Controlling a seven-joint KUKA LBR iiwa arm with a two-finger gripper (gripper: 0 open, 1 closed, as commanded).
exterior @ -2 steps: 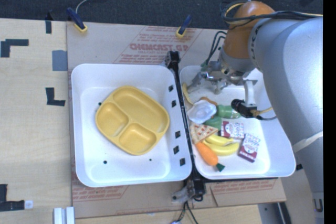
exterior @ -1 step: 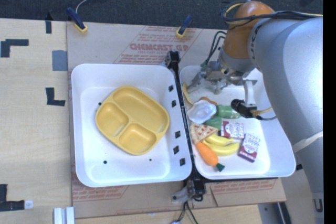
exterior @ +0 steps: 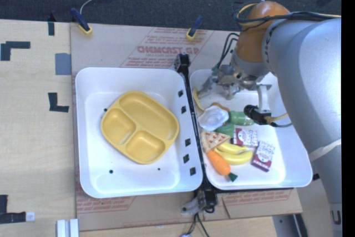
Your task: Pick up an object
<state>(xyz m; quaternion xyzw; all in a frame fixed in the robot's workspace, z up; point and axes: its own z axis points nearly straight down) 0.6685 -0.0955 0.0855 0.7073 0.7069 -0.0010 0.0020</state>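
Arm poised over the right bin, nothing picked yet.
The gripper (exterior: 230, 83) sits at the upper part of the right bin (exterior: 294, 172); whether its jaws are wide or narrow I cannot tell. Next, descend onto one item: one banana (exterior: 236, 154), one carrot (exterior: 218, 162). Left bin (exterior: 89, 175) carries one yellow tray (exterior: 140, 126).

Just below the gripper (exterior: 222, 84), the right bin's (exterior: 294, 172) floor is crowded: a clear bag (exterior: 213, 117), green item (exterior: 239, 117), cracker (exterior: 213, 139), banana (exterior: 234, 154), carrot (exterior: 218, 162) and two red packets (exterior: 246, 136) lie touching or near one another. Left of the fingers stands the bins' dividing rim (exterior: 188, 111). Beyond it, bare floor rings a yellow tray (exterior: 140, 126).
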